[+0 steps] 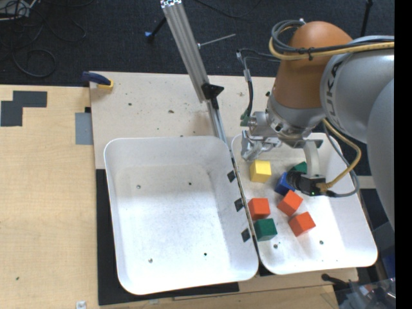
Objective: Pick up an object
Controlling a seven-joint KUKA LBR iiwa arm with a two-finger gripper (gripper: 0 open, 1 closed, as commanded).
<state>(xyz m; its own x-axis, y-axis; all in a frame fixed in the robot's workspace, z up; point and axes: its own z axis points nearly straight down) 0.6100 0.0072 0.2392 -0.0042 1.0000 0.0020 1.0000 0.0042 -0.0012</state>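
My gripper (pixel 255 149) hangs over the far left part of the right bin (pixel 335 253), just above and beside a yellow cube (pixel 261 170). Its metal fingers (pixel 248 148) point down and nothing shows between them. Further toward the front lie an orange cube (pixel 259 207), a green cube (pixel 264 228), and two more orange cubes (pixel 290 203) (pixel 302 223). A blue cube (pixel 282 184) and a dark green piece (pixel 299 168) sit partly under the arm's cable.
The left bin (pixel 167 217) stands beside the right one, split by a shared rim with black clips (pixel 238 205). A slanted aluminium bar (pixel 193 63) rises behind the bins. A blue and yellow clamp (pixel 98 79) lies at the bench's far left corner.
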